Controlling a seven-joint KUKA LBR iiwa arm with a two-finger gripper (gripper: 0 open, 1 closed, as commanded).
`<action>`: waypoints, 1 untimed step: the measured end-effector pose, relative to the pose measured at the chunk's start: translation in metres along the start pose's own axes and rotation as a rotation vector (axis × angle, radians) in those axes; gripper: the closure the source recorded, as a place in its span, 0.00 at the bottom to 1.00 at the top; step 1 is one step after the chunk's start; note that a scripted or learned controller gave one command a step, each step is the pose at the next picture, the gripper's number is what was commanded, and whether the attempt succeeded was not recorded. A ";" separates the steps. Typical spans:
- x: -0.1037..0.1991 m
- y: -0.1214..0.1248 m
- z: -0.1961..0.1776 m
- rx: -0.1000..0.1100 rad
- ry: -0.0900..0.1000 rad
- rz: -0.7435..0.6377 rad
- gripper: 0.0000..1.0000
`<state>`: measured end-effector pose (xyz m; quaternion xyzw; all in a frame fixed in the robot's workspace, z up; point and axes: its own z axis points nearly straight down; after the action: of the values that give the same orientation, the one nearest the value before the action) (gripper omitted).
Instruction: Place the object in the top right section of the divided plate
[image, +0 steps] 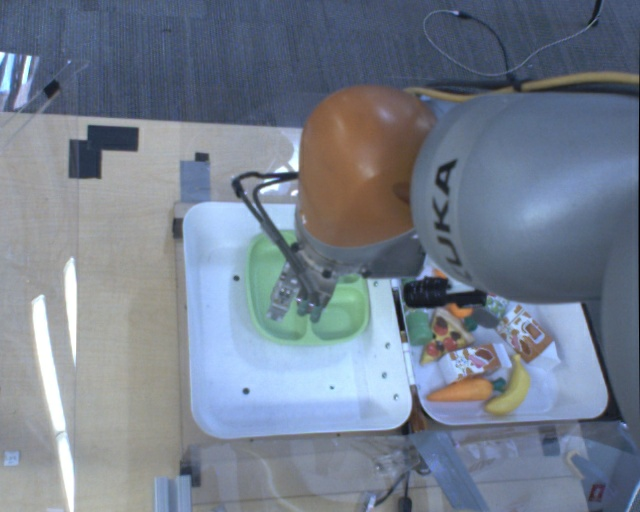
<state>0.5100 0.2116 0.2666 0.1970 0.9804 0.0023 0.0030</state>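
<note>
A light green divided plate (268, 290) lies in the left white bin (220, 340), partly hidden under the arm. My gripper (296, 303) hangs low over the plate's middle, pointing down, below the orange wrist band (355, 160). I make out nothing between its tips. In the right bin (575, 395) lie toy foods: an orange carrot (460, 391), a yellow banana (510, 389), a pizza slice (450, 325) and small printed packets (525, 335).
The grey arm body covers the upper part of the right bin and the plate's right side. A black cable loops from the wrist over the left bin's back edge (245, 185). Wooden bench surface stretches to the left.
</note>
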 end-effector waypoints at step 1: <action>-0.020 0.035 -0.004 -0.002 -0.001 -0.369 1.00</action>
<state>0.5416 0.2358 0.2709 0.0137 0.9999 0.0025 0.0042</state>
